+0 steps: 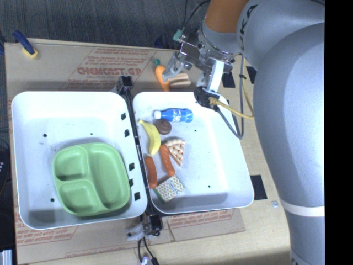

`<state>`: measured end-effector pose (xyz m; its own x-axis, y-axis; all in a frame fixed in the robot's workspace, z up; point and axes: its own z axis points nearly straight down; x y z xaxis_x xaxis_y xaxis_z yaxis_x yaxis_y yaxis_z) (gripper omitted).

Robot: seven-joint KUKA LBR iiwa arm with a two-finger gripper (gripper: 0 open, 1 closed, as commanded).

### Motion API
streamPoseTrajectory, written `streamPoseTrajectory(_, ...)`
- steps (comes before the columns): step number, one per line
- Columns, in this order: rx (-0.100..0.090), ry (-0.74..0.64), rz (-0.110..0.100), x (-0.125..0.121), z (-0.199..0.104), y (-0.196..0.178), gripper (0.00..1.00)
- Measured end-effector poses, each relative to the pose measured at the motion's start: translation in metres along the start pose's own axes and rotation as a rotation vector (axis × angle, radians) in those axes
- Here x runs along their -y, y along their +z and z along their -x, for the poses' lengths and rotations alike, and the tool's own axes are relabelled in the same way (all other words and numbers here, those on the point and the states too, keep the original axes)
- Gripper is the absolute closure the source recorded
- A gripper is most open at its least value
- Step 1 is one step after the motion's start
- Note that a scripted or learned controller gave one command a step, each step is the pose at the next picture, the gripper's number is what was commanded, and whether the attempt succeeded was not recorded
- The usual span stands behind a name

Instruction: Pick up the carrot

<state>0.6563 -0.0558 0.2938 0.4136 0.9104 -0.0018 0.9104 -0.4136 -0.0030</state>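
Right now I have the gripper [175, 70] up past the far rim of the right bin [234, 170], and there's an orange, carrot-like thing [161, 76] sitting right at its fingers, with a tan piece just beside it. I can't tell from this angle whether the fingers are open or clamped, or whether that orange piece is really between them, so I won't call it a hold.

Down in the right bin I see two more orange sticks [167, 160] lying side by side near the banana [151, 137]; either could be mistaken for the target. A blue bottle [174, 115], a brown round piece [163, 127], a pizza slice [176, 150] and a small packet [170, 188] crowd around them.

My worry: a loose pinch lets the piece drop onto the cardboard [110, 65] outside the bins, or the yellow cable [237, 112] snags the rim.

Left bin [33, 126] carries a green divided tray [91, 178]. Dark carpet lies beyond the bench.
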Motion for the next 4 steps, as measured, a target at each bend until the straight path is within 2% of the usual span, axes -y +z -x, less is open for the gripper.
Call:
streamPoseTrajectory(1, 0.001, 0.141, -0.006, -0.02, 0.047, 0.145, 0.0)
streamPoseTrajectory(2, -0.003, 0.614, -0.003, -0.022, 0.045, 0.201, 0.0)
streamPoseTrajectory(3, -0.001, 0.856, -0.003, 0.015, 0.011, 0.102, 0.0)
streamPoseTrajectory(4, -0.001, 0.938, -0.001, 0.013, -0.01, 0.102, 0.0)
